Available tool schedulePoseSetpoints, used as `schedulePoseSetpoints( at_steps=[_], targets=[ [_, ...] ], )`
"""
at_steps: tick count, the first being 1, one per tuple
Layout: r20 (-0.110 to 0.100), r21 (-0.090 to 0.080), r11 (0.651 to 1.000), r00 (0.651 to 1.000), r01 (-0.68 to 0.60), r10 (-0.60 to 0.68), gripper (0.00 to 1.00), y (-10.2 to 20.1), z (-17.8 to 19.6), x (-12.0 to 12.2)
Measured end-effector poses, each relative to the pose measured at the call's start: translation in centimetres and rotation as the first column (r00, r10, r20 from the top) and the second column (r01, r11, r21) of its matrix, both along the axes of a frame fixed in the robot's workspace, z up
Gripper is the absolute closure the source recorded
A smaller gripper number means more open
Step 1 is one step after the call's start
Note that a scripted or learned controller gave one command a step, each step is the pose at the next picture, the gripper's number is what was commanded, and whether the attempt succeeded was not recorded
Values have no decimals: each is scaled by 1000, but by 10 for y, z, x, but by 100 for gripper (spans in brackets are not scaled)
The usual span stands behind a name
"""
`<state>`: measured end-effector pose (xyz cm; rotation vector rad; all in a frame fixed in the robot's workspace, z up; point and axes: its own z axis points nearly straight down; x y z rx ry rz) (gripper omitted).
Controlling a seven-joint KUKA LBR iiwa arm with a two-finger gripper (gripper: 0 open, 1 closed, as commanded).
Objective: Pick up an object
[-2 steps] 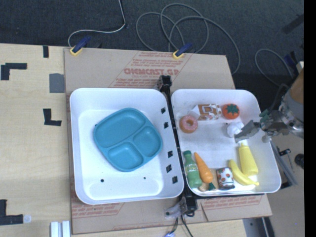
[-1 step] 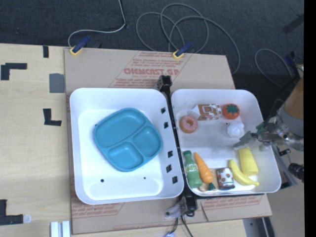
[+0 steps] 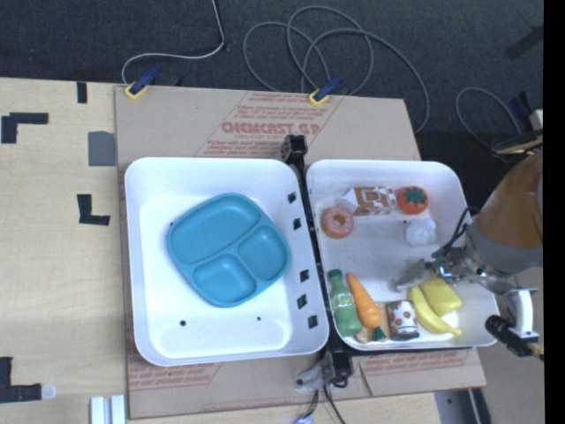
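1. I see the claw [image 3: 430, 269] low in the right bin [image 3: 381, 173], just above the banana [image 3: 434, 307].
2. Can't tell its opening; nothing visibly held.
3. Carrot [image 3: 364, 299], green bottle [image 3: 342, 303] and small can [image 3: 403, 320] sit left of the banana.
4. Blue plate [image 3: 229, 248] lies in the left bin [image 3: 154, 325].

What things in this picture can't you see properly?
- The gripper: too small and blurry in the camera view to tell how it stands.
- The arm: cut off by the right edge.
- The small can and the little box: labels too tiny to read.
- The clear thing under the tomato: too faint to name.
- The banana: partly covered by a yellow block.
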<state>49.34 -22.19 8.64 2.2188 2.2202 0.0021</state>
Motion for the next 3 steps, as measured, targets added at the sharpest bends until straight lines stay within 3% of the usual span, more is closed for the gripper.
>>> schedulePoseSetpoints(
  at_steps=[1, 2, 3],
  targets=[
    [4, -6, 1000, 1000, 1, -1, 100, -2, 10, 1],
    [5, 0, 1000, 1000, -1, 1, 100, 79, 0, -7],
    [-1, 1, 1000, 1000, -2, 2, 100, 135, 98, 102]
  ],
)
